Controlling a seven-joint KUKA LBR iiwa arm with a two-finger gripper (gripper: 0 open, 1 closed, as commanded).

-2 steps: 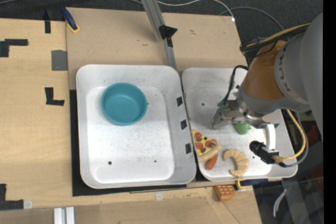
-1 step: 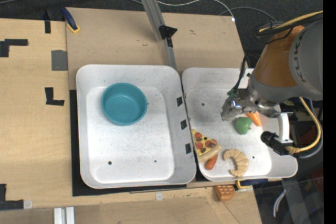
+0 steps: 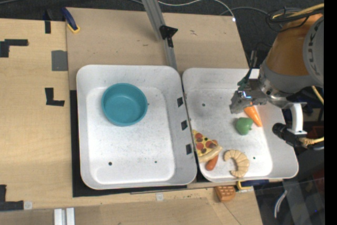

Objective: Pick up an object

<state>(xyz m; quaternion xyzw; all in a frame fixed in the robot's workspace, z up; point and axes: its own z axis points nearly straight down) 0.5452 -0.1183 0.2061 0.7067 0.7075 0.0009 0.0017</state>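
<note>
The right bin [image 3: 210, 87] holds several toy foods. An orange carrot [image 3: 254, 115] lies at its right side, with a green piece [image 3: 243, 126] just below it. A pizza slice [image 3: 204, 144] and a small red piece [image 3: 211, 164] lie near the bin's left wall, and a tan croissant [image 3: 237, 162] sits near the front. My gripper [image 3: 243, 106] hangs over the right part of this bin, right at the carrot's upper end. The arm's wrist hides how it meets the carrot.
The left bin [image 3: 95, 155] holds a blue bowl [image 3: 124, 104] in its back half. A grey metal pole [image 3: 150, 2] slants in from the top to between the bins. A small orange block [image 3: 225, 193] lies on the bench in front of the right bin.
</note>
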